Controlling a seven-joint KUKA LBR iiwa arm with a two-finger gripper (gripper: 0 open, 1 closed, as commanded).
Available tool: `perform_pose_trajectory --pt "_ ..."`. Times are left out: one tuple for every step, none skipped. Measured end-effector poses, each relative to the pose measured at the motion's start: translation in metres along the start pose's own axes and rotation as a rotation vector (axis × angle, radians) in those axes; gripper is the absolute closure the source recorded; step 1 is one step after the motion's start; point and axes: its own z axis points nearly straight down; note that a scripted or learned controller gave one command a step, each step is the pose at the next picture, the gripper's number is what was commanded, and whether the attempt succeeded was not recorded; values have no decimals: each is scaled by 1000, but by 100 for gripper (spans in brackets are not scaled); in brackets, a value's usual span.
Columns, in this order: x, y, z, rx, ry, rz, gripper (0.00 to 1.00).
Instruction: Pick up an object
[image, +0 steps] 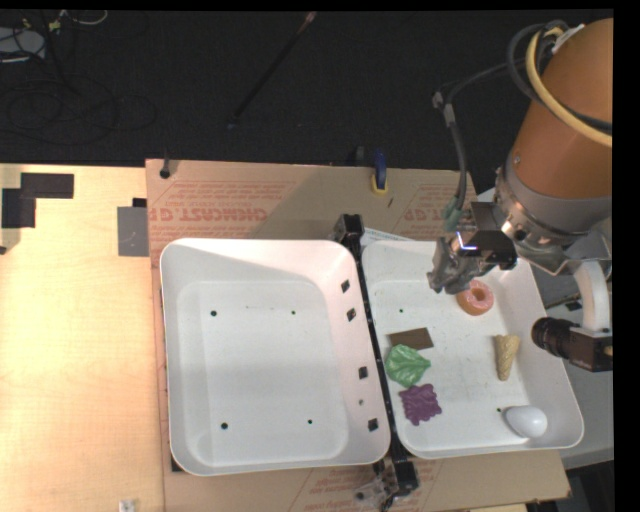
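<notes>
My gripper (452, 276) hangs over the upper middle of the right bin (560, 440), with the orange band of the arm above it at the right. Just to its right lies an orange ring-shaped object (478, 299), apart from the fingers. Lower in the same bin lie a brown flat piece (410, 340), a green crumpled object (407, 364), a purple bunch (420, 403), a tan cone (507, 355) and a white rounded object (526, 421). Nothing shows between the fingers.
The left bin (180, 300) stands beside the right one, joined by a black divider with clips (360, 330). Both rest on cardboard on a wooden bench. A black cylinder (570, 342) juts in at the right bin's edge.
</notes>
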Motion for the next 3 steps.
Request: perform_pose_trajectory --pt "-25 -9 135 21 -2 7 100" --pt "1 24 66 2 0 0 100" --pt "-24 -11 103 14 -1 7 100"
